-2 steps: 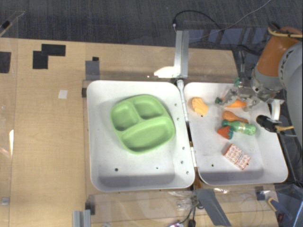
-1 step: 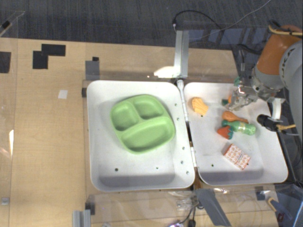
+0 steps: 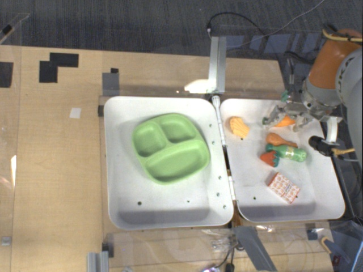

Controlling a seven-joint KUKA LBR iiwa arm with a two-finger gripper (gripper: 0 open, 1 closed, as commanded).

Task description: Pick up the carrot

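Your tool (image 3: 286, 117) sits at the far end of the right bin (image 3: 317, 208), its fingers pinching the carrot (image 3: 285, 121). Lift straight and slow; keep clear of the drumstick (image 3: 280, 140) just nearer, and the bin wall.

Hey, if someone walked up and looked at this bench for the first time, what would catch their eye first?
Probably the big green divided plate, alone in the middle of the left bin. Next, the cluster of bright toy food in the right bin: a yellow-orange piece near the divider, a strawberry, a green bottle and a red-and-white packet. At that bin's far right corner, the gripper sits over an orange carrot.
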